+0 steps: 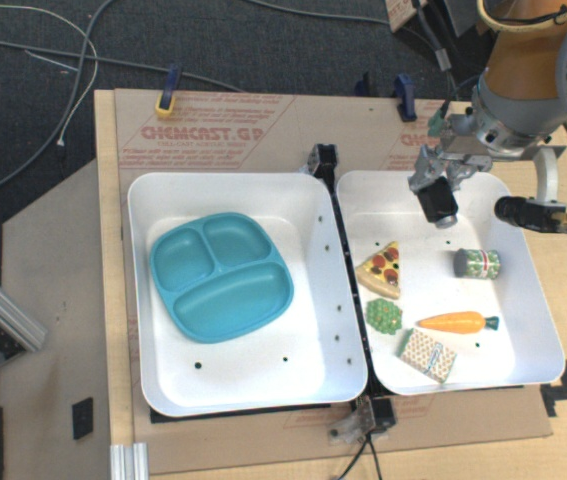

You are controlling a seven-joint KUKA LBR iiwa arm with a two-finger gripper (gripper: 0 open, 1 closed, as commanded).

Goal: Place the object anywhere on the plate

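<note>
The pincer hangs over the far part of the right bin, near that bin's back wall. From above it reads as one dark block under the grey wrist, and I cannot tell how it is set or whether anything sits in it. Nothing shows against it; the toy food lies nearer the camera, apart from it.

In the right bin, a pizza slice lies near the divider between the bins, its point toward the far side. Just in front of it sits a green broccoli piece. A small green can lies on its side toward the bin's right, closest of all to the pincer but apart from it. An orange carrot lies lengthwise in front of the can, green tip to the right. A patterned cracker-like block rests near the front wall, just beside the broccoli and carrot.

The teal plate, divided into three compartments, lies in the left bin, with nothing on it. Both bins rest on a cardboard sheet covering the counter.
</note>
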